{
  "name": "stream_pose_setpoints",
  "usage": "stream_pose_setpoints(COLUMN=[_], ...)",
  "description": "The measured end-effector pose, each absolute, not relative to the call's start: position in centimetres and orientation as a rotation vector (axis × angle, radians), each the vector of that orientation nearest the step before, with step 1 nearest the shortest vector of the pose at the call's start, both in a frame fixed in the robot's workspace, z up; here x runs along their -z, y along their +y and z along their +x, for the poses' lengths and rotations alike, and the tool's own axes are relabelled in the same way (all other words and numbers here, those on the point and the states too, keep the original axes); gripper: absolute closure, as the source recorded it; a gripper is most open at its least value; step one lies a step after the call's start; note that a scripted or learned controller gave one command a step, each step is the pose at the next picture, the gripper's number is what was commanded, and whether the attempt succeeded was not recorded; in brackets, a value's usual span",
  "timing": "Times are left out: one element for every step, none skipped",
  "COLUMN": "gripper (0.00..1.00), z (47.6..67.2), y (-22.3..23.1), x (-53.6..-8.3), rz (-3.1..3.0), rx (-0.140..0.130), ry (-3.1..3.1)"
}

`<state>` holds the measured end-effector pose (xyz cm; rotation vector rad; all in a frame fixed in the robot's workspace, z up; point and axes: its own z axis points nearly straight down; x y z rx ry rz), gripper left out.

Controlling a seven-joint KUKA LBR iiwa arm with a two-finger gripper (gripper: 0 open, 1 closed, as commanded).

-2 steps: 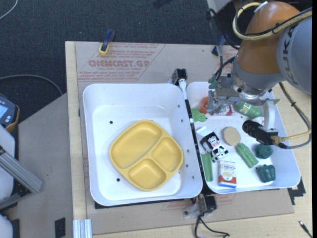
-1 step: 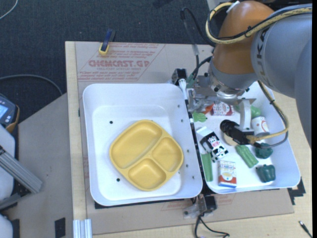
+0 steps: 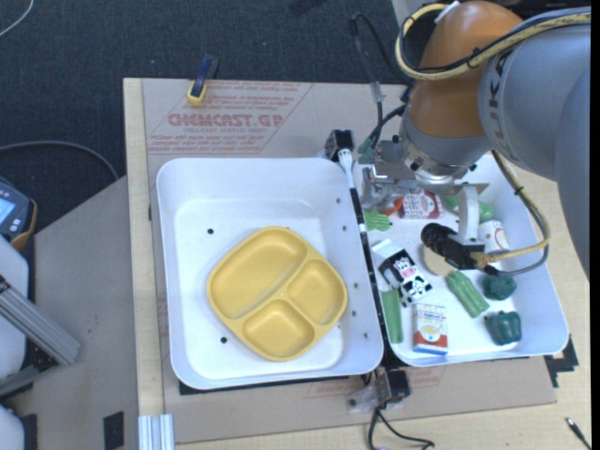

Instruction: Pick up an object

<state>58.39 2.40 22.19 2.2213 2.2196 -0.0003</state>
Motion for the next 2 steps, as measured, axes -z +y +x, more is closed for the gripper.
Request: stream_pose_setpoints(gripper=[1.0,1.0], z=[57.0,57.8], y=[3.1,2.0], x=[-23.0,-21.5], rz=[2.222,2.225], rx=[0.002,0.005], ry=[2.224,2.222])
